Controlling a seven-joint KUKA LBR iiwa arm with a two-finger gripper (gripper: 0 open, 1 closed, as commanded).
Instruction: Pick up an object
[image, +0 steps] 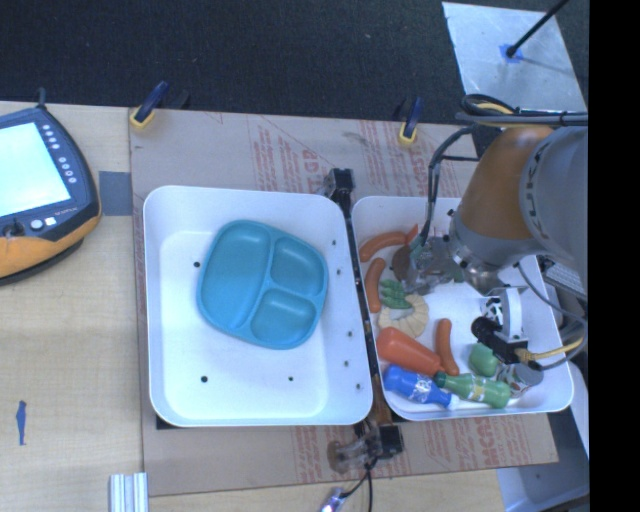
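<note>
At centre right of the frame, the gripper (425, 268) is low in the right bin (556, 400) over a cluster of toy food, near a green piece (392, 293) and a sausage (375, 284); whether it is wide, narrow or gripping cannot be told. A carrot (407, 350) and a blue bottle (417, 386) lie lower in that bin. The left bin (160, 300) holds a teal divided plate (264, 284). Nothing looks lifted yet, so the pick appears still ahead.

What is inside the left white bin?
Inside the left bin lies one blue divided plate, its three compartments holding nothing. The bin floor under the plate is covered, so anything beneath it cannot be seen.
</note>
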